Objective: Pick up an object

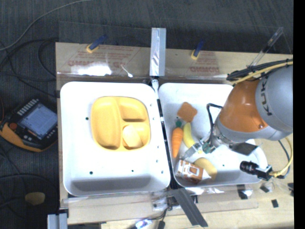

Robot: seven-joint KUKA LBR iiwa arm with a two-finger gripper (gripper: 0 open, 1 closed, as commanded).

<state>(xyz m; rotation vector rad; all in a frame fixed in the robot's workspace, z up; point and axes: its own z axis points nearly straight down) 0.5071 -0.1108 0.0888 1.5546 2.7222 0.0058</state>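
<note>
2 shallow white bins are seen side by side on the bench. The left bin, well away from the gripper, holds a yellow divided tray with 3 compartments, lying flat near its middle.

The right bin holds a small cluster of toy foods along its left half. An orange wedge-shaped piece lies farthest from the gripper, toward the far wall. A carrot with a green top is laid lengthwise just beside the bin's left wall, and a yellow banana lies next to it, on the gripper's side. A small brown-and-white carton rests at the near wall, and a pale yellow rounded piece is touching it on the side nearer the arm.

The gripper is lowered into the right bin, the grey arm with its orange band reaching in from the right. The gripper's tip is placed between the banana and the pale yellow piece, just beside both and close above the carton. How far the jaws are spread cannot be told; the tip is small and partly blurred, and nothing can be made out between the fingers. Whether any object is touched cannot be told.
</note>
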